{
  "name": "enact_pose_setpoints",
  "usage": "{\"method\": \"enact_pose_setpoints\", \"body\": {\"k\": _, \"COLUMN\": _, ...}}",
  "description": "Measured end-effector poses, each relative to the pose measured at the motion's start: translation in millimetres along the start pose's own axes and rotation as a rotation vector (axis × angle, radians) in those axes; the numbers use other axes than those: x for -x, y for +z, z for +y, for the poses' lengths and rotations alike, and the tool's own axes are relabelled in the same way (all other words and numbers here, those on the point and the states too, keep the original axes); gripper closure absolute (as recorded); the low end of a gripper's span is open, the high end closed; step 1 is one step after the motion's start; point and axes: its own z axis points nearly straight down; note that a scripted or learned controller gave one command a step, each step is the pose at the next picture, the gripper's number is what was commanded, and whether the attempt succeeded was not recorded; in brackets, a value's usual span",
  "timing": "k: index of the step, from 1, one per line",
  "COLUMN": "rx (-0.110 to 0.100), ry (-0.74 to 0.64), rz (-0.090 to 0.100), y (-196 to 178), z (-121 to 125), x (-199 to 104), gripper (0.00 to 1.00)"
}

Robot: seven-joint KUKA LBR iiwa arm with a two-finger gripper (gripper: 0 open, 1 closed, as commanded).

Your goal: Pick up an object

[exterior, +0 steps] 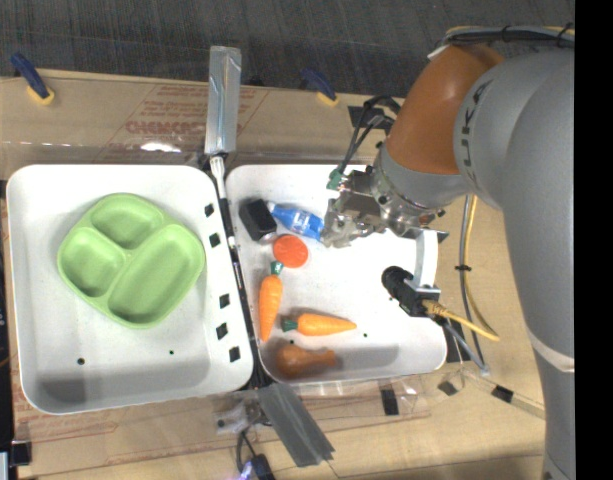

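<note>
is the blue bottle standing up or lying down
Lying down: the bottle rests on its side on the right bin's floor, long axis flat, between the black block and the claw.

one fixed camera above the bench looks down at a slant on both bins (26, 268).

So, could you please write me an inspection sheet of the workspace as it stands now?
Surface: two shallow white bins, left bin, right bin, on a brown board.
Job's things: in the right bin, black block, blue plastic bottle, red-orange ball, two orange toy carrots, brown lump.
Clutter: green three-compartment plate in the left bin.
Grippers: gripper low beside the bottle.
Cables: black cables by the wrist; yellow cable.
Surroundings: blue clamps.
</note>
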Motion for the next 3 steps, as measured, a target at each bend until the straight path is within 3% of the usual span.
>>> {"method": "enact_pose_setpoints", "body": {"k": 1, "rx": -0.002, "ry": -0.198, "rz": 0.0, "y": 23.3, "z": -29.1, "x": -48.6, "gripper": 1.0}}
{"method": "enact_pose_setpoints", "body": {"k": 2, "rx": -0.002, "ry": -0.117, "rz": -0.001, "y": 45.3, "z": 23.3, "x": -54.3, "gripper": 1.0}}
{"method": "enact_pose_setpoints", "body": {"k": 3, "rx": 0.0, "ry": -0.197, "rz": 0.0, "y": -0.2, "z": -42.7, "x": -9.1, "gripper": 1.0}}
